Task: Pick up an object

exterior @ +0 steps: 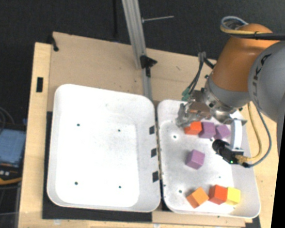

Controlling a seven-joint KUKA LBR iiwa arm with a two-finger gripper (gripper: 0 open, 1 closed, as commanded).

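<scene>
The pincer [188, 116] hovers beside an orange block [194, 127]; no writing is legible.

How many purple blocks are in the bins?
3, all in the right bin: two side by side under the arm, one alone mid-bin. The arm may hide more.

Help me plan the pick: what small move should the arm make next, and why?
Probably a short descent straight down. The gripper sits low at the far end of the right bin, right beside the orange block, with purple blocks close alongside. Whether it already touches the block can't be told.
</scene>
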